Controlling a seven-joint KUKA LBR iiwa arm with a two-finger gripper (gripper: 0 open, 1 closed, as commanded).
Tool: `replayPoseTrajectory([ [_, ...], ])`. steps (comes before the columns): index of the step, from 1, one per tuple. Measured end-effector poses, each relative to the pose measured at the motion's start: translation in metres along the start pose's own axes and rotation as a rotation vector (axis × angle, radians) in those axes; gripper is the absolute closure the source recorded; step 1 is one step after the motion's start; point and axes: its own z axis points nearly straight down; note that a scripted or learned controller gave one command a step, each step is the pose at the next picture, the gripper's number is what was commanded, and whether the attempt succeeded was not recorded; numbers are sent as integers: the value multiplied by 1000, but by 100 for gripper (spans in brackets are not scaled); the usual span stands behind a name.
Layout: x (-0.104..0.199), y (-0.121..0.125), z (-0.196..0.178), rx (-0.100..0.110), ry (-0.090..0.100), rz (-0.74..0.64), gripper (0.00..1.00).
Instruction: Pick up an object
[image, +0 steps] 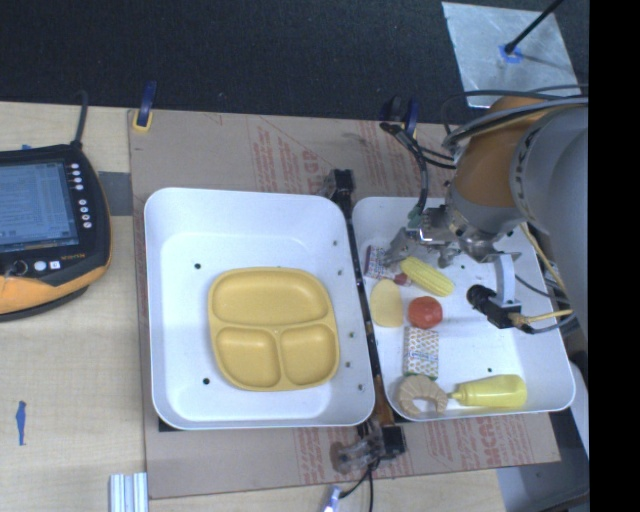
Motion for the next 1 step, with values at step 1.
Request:
replayPoseTrajectory([
  [1,0,1,-11,-1,2,-4,100],
])
